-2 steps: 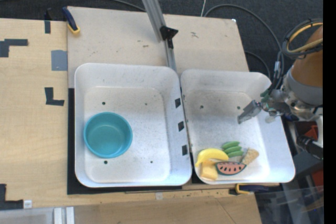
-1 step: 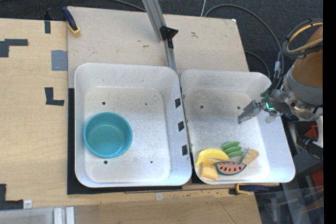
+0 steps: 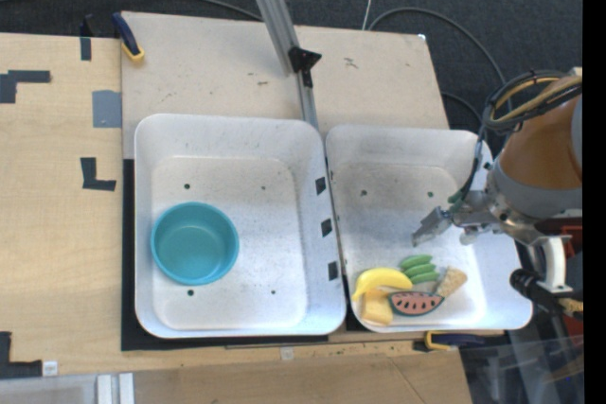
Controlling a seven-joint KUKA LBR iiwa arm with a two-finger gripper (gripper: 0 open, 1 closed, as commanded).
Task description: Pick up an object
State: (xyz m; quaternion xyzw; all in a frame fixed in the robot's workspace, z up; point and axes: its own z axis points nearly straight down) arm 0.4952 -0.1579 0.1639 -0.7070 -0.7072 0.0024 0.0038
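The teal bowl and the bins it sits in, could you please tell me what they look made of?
The teal bowl looks like moulded plastic: uniform colour, smooth, soft sheen on the rim. The left bin and right bin look like thin white plastic, matte, with rounded formed edges and dark scuff speckles. Not certain.

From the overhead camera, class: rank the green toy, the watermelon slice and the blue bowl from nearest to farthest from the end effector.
Measured from the end effector, in the right bin:
1. Green toy, just below it in the same bin.
2. Watermelon slice, lower, near that bin's front edge.
3. Blue bowl, far off in the left bin.
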